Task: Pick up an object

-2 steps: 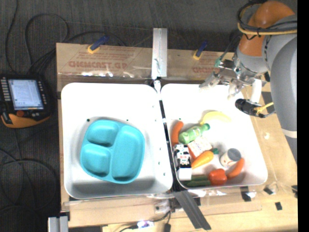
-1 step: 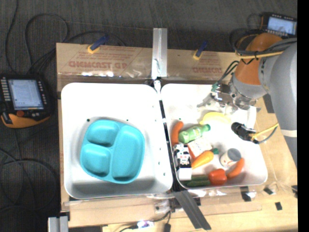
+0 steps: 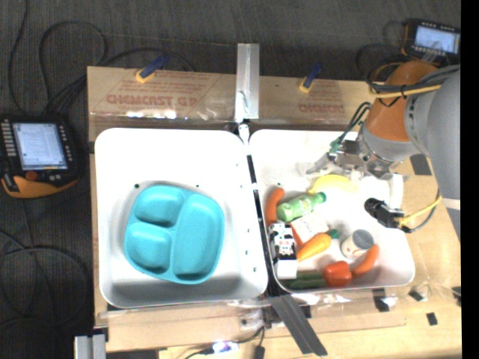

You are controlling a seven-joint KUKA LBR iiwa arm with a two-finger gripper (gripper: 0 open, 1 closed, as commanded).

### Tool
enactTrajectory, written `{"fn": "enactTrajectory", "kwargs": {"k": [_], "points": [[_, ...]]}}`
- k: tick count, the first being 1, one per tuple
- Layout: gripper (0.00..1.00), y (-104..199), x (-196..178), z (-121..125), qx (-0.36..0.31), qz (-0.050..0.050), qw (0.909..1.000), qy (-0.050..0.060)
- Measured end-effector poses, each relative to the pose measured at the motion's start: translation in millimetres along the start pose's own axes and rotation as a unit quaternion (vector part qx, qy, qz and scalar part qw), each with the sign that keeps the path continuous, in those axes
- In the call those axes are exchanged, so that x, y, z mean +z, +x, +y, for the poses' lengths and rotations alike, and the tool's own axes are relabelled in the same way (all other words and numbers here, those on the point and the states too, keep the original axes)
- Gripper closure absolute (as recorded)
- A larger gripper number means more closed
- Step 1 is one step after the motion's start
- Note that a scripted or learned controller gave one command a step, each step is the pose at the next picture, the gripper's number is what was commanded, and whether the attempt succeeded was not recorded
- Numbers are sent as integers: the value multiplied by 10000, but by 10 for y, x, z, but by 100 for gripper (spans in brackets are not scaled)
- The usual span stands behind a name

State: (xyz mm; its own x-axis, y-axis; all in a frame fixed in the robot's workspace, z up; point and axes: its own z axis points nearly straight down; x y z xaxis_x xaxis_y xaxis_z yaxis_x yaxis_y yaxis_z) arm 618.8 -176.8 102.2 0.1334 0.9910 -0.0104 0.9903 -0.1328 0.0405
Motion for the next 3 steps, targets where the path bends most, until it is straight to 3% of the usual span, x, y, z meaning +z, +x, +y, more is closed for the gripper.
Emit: {"fn": "enactTrajectory", "kwargs": {"k": [1,2,3], "points": [[0,413,-3,-139,19,8,10000,13],[0,283,110,-484,-566,37,9983,145],[0,-3,-380,-583,-2174,93,9758,190]]}}
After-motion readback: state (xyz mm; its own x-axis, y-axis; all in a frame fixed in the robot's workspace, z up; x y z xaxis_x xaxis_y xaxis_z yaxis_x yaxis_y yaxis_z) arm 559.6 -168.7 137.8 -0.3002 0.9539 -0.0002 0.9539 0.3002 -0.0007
